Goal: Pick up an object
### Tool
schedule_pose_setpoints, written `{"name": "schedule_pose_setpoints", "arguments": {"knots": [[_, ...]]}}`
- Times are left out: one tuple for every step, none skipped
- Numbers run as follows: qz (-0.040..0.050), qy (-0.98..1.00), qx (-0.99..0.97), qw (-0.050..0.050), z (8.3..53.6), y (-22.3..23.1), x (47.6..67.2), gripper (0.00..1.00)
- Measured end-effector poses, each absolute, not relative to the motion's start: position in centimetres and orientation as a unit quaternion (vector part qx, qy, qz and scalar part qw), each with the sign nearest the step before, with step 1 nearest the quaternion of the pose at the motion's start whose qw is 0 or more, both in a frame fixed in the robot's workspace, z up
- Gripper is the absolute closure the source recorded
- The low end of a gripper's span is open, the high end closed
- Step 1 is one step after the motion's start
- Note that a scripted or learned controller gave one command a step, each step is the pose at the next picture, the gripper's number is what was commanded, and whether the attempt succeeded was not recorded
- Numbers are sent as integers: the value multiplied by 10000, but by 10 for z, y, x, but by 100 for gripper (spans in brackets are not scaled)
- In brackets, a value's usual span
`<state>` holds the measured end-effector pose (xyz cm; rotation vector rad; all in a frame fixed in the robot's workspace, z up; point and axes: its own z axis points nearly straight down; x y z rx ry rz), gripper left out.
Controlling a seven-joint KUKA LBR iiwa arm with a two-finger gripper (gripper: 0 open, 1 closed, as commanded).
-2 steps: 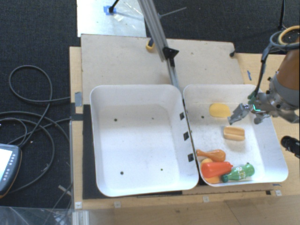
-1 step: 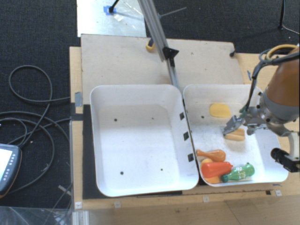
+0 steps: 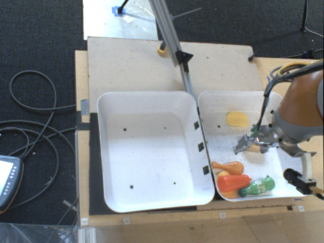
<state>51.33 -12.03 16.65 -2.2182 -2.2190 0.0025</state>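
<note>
Even overhead light; white bins (image 3: 147, 100) bright; soft shadows; slight blur.

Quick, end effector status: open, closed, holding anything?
End effector: over the right bin, above the toys; open or closed cannot be told, and nothing is seen between its fingers.

I have the arm (image 3: 304, 103) reaching in from the worktop's right edge, its orange band over the right-hand bin's far right corner. Below the band the grey wrist (image 3: 291, 135) angles down and to the left. The pincer (image 3: 244, 145) hangs low inside that bin, about midway along its length, pointing left. From this angle I can't quite read its grip.
</note>
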Motion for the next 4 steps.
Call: {"name": "schedule_pose_setpoints", "arguments": {"knots": [[12,-7073,-7069,27,107,-113,510,0],[-8,-7070,-7072,-5,120,-114,512,100],[-24,-7093,-7049,-32,181,-107,512,100],[-24,-7093,-7049,-36,239,-107,523,100]]}}
